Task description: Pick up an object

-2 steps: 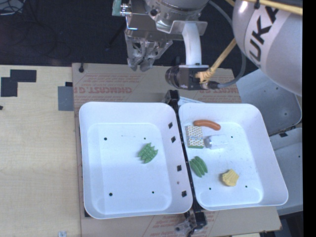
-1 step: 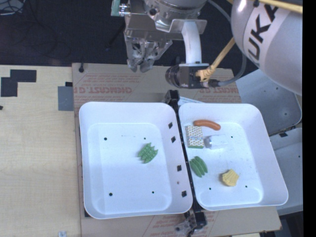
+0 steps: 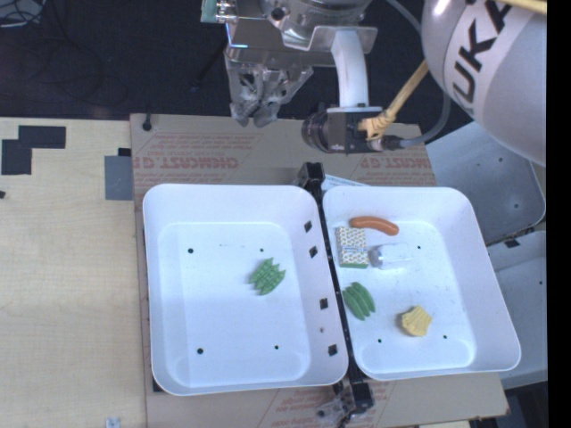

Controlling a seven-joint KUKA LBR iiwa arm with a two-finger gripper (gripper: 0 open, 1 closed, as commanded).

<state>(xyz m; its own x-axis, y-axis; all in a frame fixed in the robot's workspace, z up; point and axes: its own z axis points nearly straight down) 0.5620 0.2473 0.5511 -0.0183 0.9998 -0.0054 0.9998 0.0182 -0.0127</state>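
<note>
- camera view looks down at a slant on two shallow white bins, the left bin (image 3: pixel 169 239) and the right bin (image 3: pixel 464 239), touching along a black divider.
- the gripper (image 3: pixel 259 105) hangs high above the back edge of the bench, beyond the left bin's far rim, well apart from everything in the bins.
- its fingers (image 3: pixel 264 92) look pressed close together with nothing between them; they are small and partly in shadow, so this is a reading, not a certainty.
- the left bin holds one thing: a green ridged leafy piece (image 3: pixel 267 275) near its middle, lying flat.
- the right bin holds an orange sausage-like piece (image 3: pixel 374 226) near the back, a white and green patterned block (image 3: pixel 351 246) just in front of it, a clear, hard-to-make-out item (image 3: pixel 390 257) beside the block, a dark green pod-shaped piece (image 3: pixel 359 300) near the divider, and a yellow lump (image 3: pixel 415 321) toward the front.
- as for progress, nothing is lifted; every object rests on a bin floor.
- what is left, by my judgement, is the whole pick: choose a target, descend, close on it, and raise it.
</note>
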